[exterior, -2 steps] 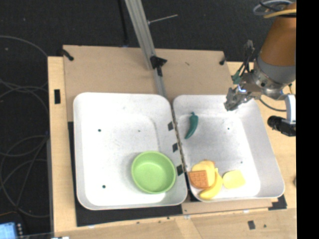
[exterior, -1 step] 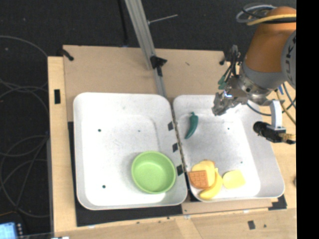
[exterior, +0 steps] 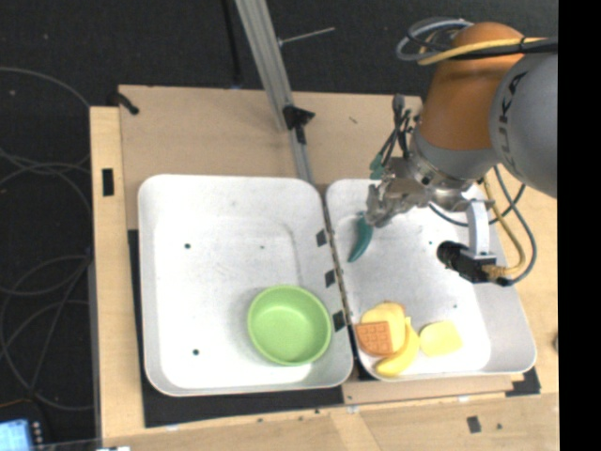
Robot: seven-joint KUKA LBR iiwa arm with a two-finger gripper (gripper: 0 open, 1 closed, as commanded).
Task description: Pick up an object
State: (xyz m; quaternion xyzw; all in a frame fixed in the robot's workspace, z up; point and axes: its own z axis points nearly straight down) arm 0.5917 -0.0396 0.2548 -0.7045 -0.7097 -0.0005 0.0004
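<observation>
Plywood-coloured surface (exterior: pixel 216 130) carries everything we see, with two shallow white bins side by side on it. We note the left bin (exterior: pixel 207 224) holds a green bowl (exterior: pixel 289 323) near its front right corner. Over the right bin (exterior: pixel 502 332) the grey arm (exterior: pixel 470 101) with its orange band reaches in, and its gripper (exterior: pixel 383 205) hangs near the bin's back left area. Directly under the gripper a slim teal object (exterior: pixel 362 241) hangs tilted, its upper end meeting the fingers; we judge the fingers closed on it, though the contact is small and hard to read. At the bin's front sit a yellow banana-like piece (exterior: pixel 406 355), a yellow lump (exterior: pixel 439 338) and an orange waffle-like toy (exterior: pixel 375 336), all close together. We judge the pick mostly done: the teal object seems gripped, and what remains is lifting it clear.
</observation>
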